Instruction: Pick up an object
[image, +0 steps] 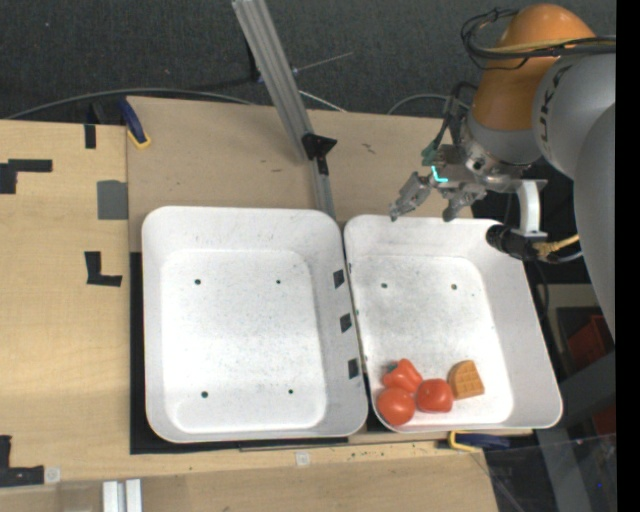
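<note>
My gripper (428, 201) hangs over the far rim of the right bin (520, 300), its two fingers spread apart with nothing between them. At the near end of that bin lie three red, tomato-like pieces (412, 390) bunched together. A tan, waffle-like piece (465, 379) rests just to their right. All of them are far from the gripper, toward the front of the bench.
The left bin (240, 320) sits beside the right one, with black clips along the seam between them. A slanted metal pole (285, 90) rises behind the bins. Cables and a black connector (515, 240) hang by the right bin's far corner.
</note>
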